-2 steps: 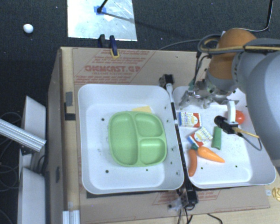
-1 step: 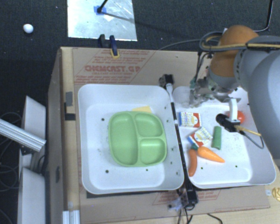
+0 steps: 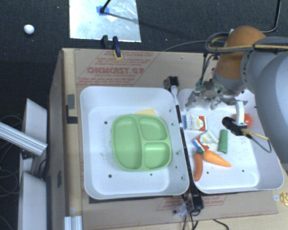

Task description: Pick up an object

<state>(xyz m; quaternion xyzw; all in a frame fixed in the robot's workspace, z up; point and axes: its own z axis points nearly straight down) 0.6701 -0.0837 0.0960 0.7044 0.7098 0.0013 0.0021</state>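
Observation:
My gripper (image 3: 205,97) hangs over the back left part of the right bin (image 3: 266,176), with the grey arm and its orange band (image 3: 241,38) above it. Just in front of the gripper lies a small white and orange carton (image 3: 195,122). Nearer the front are a small printed packet (image 3: 207,139), a green cylinder (image 3: 223,141) and two carrots, one lying across (image 3: 215,158) and one pointing forward (image 3: 198,166). A red object (image 3: 248,120) shows at the bin's right side, partly hidden. Nothing is visibly held.
The left bin (image 3: 93,128) holds a green divided plate (image 3: 141,142) with a yellow piece (image 3: 146,112) behind it. A black divider (image 3: 179,128) runs between the bins. Cardboard (image 3: 115,66) lies behind them.

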